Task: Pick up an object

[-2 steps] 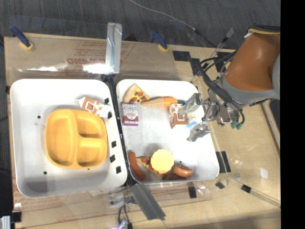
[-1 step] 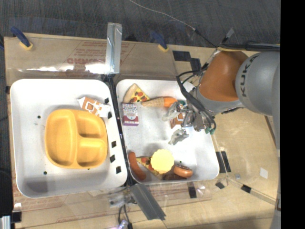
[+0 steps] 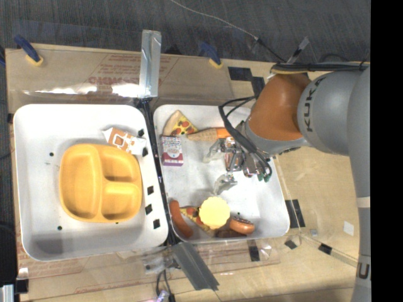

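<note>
My gripper hangs over the middle of the right bin, reaching in from the right under the orange wrist band. Nothing shows between it and the bin floor. Around it lie a pizza slice at the far left corner, a carrot-like piece beside that, a small red-and-white packet by the left wall, and a pile at the near edge: a yellow round piece, a hot dog and a brown sausage-like piece.
The left bin holds a yellow divided plate and a small orange-and-white carton at its far right. Cables run from the wrist across the right bin's far edge. Cardboard and tape surround both bins.
</note>
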{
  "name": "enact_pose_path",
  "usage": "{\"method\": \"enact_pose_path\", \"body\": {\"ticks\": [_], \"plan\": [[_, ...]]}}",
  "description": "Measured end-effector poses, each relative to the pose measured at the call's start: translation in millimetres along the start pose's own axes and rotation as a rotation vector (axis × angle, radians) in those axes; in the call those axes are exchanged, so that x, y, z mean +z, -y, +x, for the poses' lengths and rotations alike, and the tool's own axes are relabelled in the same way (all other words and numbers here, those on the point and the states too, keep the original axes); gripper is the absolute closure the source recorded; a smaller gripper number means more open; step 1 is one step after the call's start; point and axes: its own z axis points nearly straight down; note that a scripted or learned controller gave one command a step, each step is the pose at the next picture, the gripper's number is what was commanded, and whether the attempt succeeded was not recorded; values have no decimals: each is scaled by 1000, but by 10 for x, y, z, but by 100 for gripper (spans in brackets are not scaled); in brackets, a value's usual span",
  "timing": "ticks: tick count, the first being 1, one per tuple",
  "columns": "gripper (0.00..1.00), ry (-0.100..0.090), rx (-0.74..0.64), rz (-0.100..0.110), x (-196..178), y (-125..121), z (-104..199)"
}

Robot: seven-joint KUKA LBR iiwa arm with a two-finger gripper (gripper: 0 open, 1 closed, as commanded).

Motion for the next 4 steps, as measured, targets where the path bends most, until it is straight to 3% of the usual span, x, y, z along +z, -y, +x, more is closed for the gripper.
{"method": "enact_pose_path", "body": {"ticks": [1,2,3,4], "plan": [[0,1,196,0,-111,-141,-797],[0,2,239,-1,-21,343,-626],[0,4,298,0,-13,315,-169],[100,8,288,-2,-131,284,-197]]}}
